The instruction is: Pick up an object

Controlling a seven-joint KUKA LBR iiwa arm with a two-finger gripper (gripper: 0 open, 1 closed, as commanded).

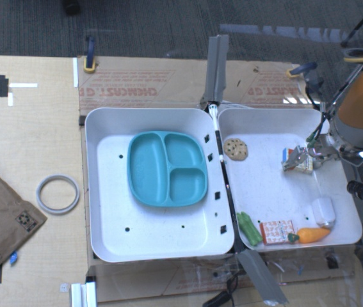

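- Along the right bin's (335, 123) near wall, four small things are counted: one green pickle-like toy (249, 228), one flat red-and-white packet (276, 231), one orange carrot toy (312, 235), one clear plastic piece (323, 211).
- The carrot is probably light, stiff and a bit slippery; best taken across its thick middle.
- Farther back, one round speckled cookie (235, 148) is seen.
- The gripper (298, 160) is low there, a small packet (300, 165) seemingly pinched.
- One teal divided plate (167, 169) is sat in the left bin (104, 190).
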